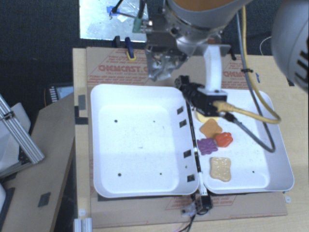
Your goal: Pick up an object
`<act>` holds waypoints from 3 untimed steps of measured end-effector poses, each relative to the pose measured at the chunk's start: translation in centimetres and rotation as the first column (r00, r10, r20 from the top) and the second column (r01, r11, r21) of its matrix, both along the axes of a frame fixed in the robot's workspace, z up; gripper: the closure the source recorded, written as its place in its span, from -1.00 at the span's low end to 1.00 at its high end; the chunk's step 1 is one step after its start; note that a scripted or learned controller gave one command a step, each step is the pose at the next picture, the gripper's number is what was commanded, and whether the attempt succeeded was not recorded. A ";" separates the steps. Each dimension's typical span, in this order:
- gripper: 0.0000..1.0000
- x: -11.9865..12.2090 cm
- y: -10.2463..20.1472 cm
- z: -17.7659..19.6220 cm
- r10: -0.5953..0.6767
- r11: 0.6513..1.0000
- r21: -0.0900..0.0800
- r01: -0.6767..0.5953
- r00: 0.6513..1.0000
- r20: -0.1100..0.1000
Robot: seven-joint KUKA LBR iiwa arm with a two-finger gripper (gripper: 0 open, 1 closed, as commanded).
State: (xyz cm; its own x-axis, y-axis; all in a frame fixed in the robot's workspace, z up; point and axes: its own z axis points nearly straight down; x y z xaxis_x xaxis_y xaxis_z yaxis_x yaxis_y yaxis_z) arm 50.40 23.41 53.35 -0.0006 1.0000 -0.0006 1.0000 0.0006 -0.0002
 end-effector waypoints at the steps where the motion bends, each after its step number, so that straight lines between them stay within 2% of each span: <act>1: 1.00 1.2 0.0 0.2 0.000 1.000 0.001 0.000 1.000 0.003; 2: 1.00 6.7 0.0 0.2 -0.001 1.000 0.001 0.001 1.000 0.005; 3: 1.00 0.0 -7.6 -4.9 -0.005 1.000 -0.001 0.005 1.000 -0.005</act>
State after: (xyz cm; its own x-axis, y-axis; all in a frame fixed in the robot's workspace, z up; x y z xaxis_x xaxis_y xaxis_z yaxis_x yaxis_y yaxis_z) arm 50.44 15.81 48.42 0.0045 1.0000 -0.0020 1.0000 -0.0045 -0.0056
